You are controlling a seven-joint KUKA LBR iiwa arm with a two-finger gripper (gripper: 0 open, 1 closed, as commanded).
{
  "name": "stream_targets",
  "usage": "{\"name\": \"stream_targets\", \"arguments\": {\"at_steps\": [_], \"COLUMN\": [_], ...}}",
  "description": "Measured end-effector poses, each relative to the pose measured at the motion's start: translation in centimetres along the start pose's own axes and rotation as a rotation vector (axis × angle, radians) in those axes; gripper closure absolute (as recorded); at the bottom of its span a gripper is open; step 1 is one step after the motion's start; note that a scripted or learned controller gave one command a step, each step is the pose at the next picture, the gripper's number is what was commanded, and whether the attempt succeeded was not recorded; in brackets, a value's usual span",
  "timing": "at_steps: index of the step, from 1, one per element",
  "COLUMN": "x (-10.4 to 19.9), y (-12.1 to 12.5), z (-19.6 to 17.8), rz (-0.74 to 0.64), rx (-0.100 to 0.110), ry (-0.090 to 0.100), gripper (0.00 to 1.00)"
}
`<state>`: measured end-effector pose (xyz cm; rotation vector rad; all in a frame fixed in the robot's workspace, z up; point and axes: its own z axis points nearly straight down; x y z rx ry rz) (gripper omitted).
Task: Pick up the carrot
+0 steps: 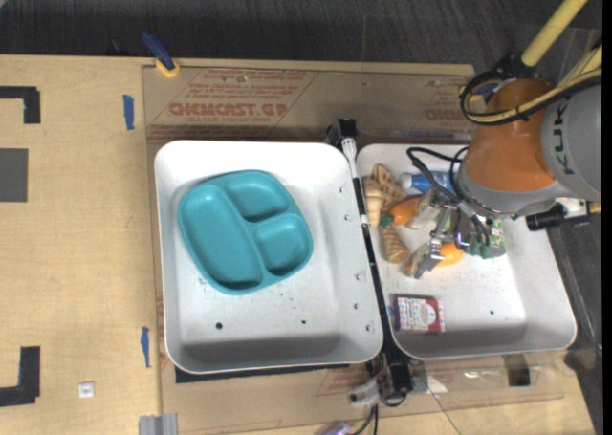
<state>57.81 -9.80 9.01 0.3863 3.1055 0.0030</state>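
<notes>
From above, the arm (521,151) reaches in from the right over the right bin (507,314), and its gripper (442,244) hangs low among a cluster of small items near that bin's left side. An orange carrot (446,253) sits right at the fingertips, but whether the claw pinches it I cannot tell. A small red packet (417,313) lies nearer the front. The left bin (182,328) holds a teal divided plate (246,228).
</notes>
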Motion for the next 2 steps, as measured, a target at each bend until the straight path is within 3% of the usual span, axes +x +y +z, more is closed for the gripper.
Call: {"name": "stream_targets", "arguments": {"at_steps": [1,2], "x": [-0.5,4.4], "y": [0.2,10.0], "z": [-1.4,-9.9], "rz": [-0.002,-0.075], "rx": [-0.001,-0.005], "ry": [-0.015,-0.001], "gripper": [1.00,1.00]}}
